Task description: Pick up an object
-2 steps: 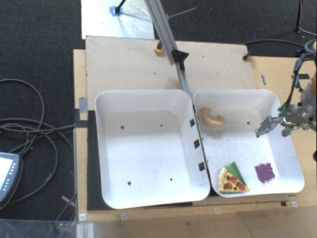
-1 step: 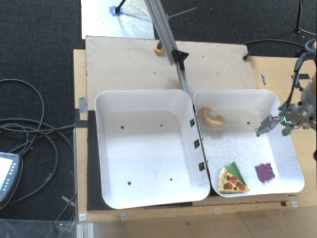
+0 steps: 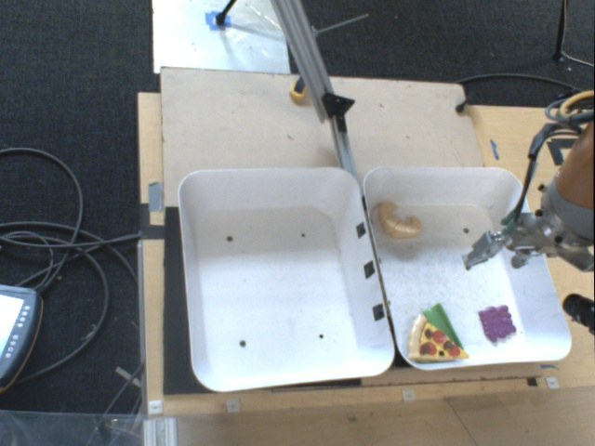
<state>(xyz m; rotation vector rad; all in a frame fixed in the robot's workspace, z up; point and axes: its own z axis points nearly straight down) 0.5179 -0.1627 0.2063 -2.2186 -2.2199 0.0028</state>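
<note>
The right bin (image 3: pixel 437 182) holds three small things. A tan croissant (image 3: pixel 397 220) lies near its back left corner. A pizza slice (image 3: pixel 435 335) with a green edge rests at the front, and a purple bunch of grapes (image 3: pixel 497 322) sits to its right. My gripper (image 3: pixel 497 255) hangs over the right side of this bin, above and behind the grapes and apart from all three things. Its fingers (image 3: pixel 478 252) stand open, with only white bin floor showing between them.
The left bin (image 3: pixel 195 249) sits beside the right one, sharing a middle wall. A slanted metal pole (image 3: pixel 311 54) comes down from the top to the bins' back junction. Cables (image 3: pixel 56 240) and a tablet (image 3: pixel 14 328) lie on the floor at left.
</note>
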